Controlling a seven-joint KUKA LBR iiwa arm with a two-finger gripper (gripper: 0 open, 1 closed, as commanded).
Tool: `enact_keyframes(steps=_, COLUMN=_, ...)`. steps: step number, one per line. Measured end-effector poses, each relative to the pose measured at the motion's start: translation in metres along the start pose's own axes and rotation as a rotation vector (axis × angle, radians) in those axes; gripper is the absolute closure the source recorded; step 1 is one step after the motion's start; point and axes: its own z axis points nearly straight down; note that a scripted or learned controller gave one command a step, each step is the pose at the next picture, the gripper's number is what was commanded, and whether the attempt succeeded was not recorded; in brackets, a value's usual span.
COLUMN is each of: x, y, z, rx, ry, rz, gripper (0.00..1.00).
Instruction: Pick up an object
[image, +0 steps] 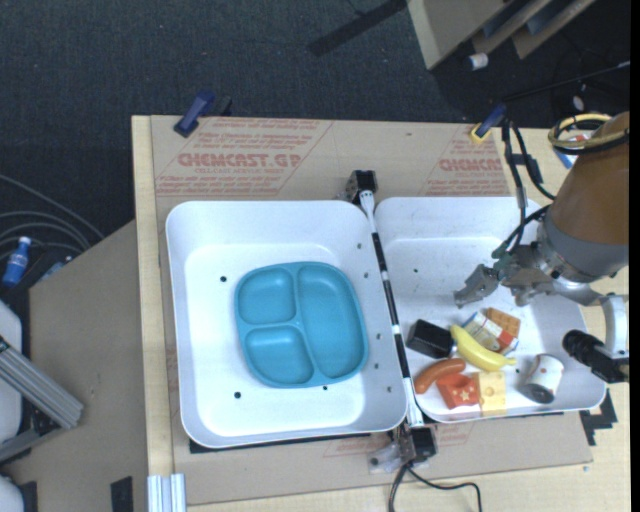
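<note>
Gripper (487, 283): fingers spread, holding nothing, above right bin (430, 230) middle.
Banana (479, 349): near right bin's front edge, among clutter.
Handling: probably light, smooth, curved; grasp across its middle.

Floor (110, 60): covered in dark blue-grey carpet.
Bench top (300, 150): faced with brown board printed in red lettering.
Clamps (195, 113): blue, fixed at the far edge.
Cables (45, 215): laid at left on the carpet.
Light: even, with soft shadows cast.
</note>
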Motion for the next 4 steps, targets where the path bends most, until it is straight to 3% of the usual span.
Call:
enact_keyframes(steps=1, x=0.002, y=-0.033, z=0.086, rx=-0.004, ry=-0.002, rz=0.0, gripper=0.0)
enact_keyframes(steps=2, x=0.002, y=-0.033, z=0.077, rx=-0.003, ry=-0.001, rz=0.001, gripper=1.0)
enact_keyframes(steps=3, x=0.042, y=0.064, z=0.005, rx=-0.004, ry=0.0, rz=-0.002, gripper=1.0)
enact_keyframes(steps=4, x=0.04, y=-0.012, z=-0.057, rx=0.001, ry=0.0, rz=0.001, gripper=1.0)
